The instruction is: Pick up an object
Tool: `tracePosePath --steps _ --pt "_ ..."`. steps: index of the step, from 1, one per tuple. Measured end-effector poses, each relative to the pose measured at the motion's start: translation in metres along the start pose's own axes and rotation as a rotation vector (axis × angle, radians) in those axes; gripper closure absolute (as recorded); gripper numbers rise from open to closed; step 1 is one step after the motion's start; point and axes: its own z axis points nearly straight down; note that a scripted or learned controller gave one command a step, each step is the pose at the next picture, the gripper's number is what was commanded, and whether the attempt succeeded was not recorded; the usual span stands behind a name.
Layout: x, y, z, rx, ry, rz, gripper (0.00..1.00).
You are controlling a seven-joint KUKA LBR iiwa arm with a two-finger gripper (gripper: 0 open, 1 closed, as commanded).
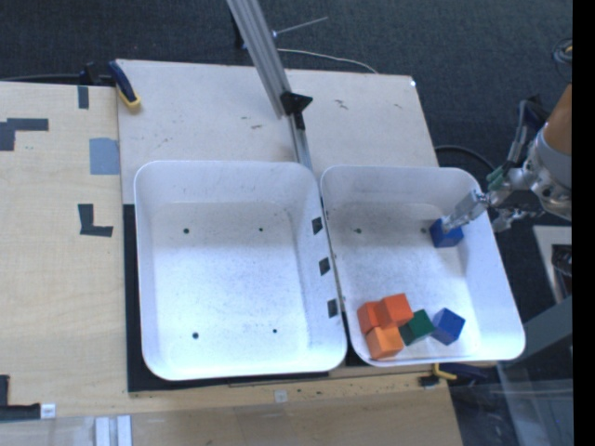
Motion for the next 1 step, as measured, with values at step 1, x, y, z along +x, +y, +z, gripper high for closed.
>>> tracePosePath --steps 1 --pt "0.0444 -0.0094 0.1438 0.009 0.003 0.001 0.00"
